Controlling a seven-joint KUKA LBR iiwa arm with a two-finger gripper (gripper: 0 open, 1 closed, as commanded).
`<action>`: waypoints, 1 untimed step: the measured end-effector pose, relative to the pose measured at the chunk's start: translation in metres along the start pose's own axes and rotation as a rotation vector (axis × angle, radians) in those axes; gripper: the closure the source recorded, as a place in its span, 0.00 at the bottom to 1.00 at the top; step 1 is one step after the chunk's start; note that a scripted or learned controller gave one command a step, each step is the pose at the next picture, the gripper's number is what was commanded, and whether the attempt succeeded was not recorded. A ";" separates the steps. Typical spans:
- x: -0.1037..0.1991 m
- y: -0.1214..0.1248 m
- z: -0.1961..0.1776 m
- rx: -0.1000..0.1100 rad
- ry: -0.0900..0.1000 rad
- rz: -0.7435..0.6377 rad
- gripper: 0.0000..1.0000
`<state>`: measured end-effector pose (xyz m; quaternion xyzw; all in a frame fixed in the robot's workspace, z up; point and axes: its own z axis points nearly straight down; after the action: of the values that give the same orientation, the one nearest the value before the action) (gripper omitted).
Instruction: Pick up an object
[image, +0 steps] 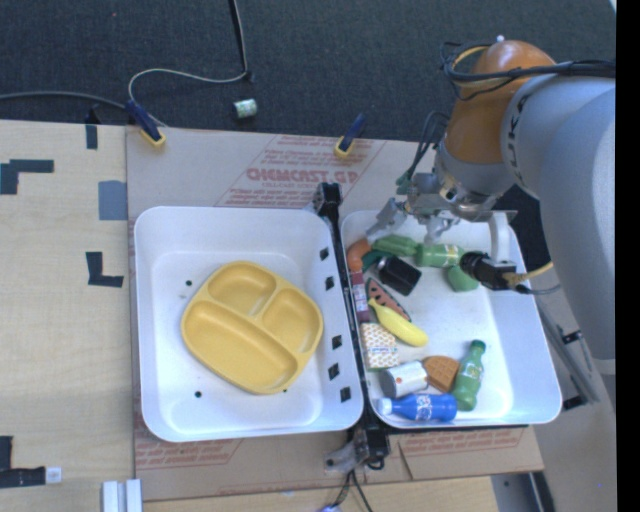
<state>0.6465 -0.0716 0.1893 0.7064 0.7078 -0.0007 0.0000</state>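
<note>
1. While the arm hangs over the right side, the left bin (160, 300) carries a yellow divided plate (252, 325), lying flat near its middle, with bare white floor all round it.
2. A black clamp strip (338, 300) runs along the seam where the two bins meet.
3. The right bin (520, 370) holds all the small stuff, crowded toward its left wall.
4. Far left of that pile: an orange piece (356, 252) at the wall, a black block (399, 274) just beside it, a yellow banana (398, 325) below that, with a slice-shaped toy (379, 296) touching its upper end.
5. Below the banana: a checkered packet (378, 345), a white can (403, 380), a brown cookie-like piece (440, 372), and a blue bottle (420, 408) lying along the near wall.
6. A green bottle (469, 374) lies tilted right of the brown piece, touching it.
7. At the far end of the right bin, long green items (418, 250) lie across the floor, a round green piece (462, 277) near them.
8. Gripper (420, 222) sits directly above the long green items, pointing down. Fingers look spread with a gap; nothing visibly between them. Contact with the green items: can't tell.
9. Orange band (500, 75) and grey arm (570, 150) fill the upper right.
</note>
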 end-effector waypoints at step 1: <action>-0.044 -0.009 0.085 0.003 0.000 0.002 0.00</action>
<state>0.6377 -0.1154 0.1042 0.7070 0.7072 -0.0017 -0.0011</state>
